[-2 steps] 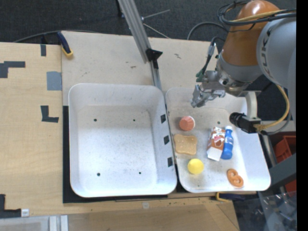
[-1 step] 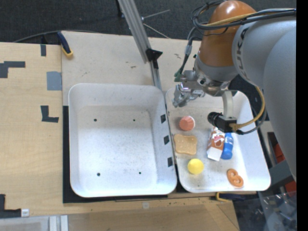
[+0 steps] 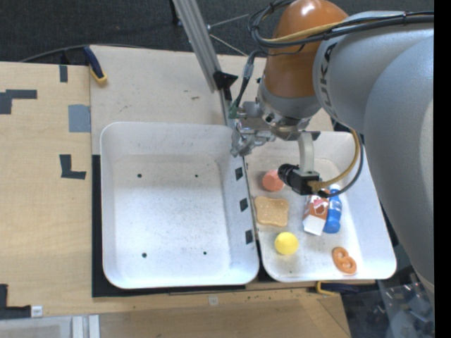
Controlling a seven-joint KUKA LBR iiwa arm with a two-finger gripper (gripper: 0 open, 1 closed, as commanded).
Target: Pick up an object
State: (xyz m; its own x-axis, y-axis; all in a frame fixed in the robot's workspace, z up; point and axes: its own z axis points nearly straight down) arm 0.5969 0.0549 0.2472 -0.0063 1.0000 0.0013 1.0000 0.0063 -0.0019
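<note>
Arm [image 3: 380, 83] fills the right side of the view, grey, with its orange band [image 3: 306, 27] high at the centre and the wrist bent down toward the seam between the two bins. Bench [image 3: 42, 189] of pale wood lies beneath, with grey and dark tape marks on its left part. A slanted metal rail [image 3: 197, 34] runs from the top edge down to the wrist.

The left bin [image 3: 169, 203] is white and speckled. The right bin [image 3: 377, 238] sits against it, partly under the arm, and holds all the loose things.

The gripper [image 3: 243, 138] hangs over the inner rim where the bins meet, at their far end. Whether it is wide or narrow cannot be told, and nothing is seen in its grasp. A black part [image 3: 294, 177] on a cable hangs below the wrist, over the right bin.

In the right bin, a toast slice [image 3: 271, 211] lies near the dividing wall. A white and red carton [image 3: 316, 217] stands to its right, touching a blue bottle [image 3: 333, 215]. A pink lump [image 3: 273, 182] lies just beyond the toast, beside the black part. A yellow ball [image 3: 285, 243] rests just in front of the toast, and an orange pretzel [image 3: 344, 259] lies near the front right corner.
</note>
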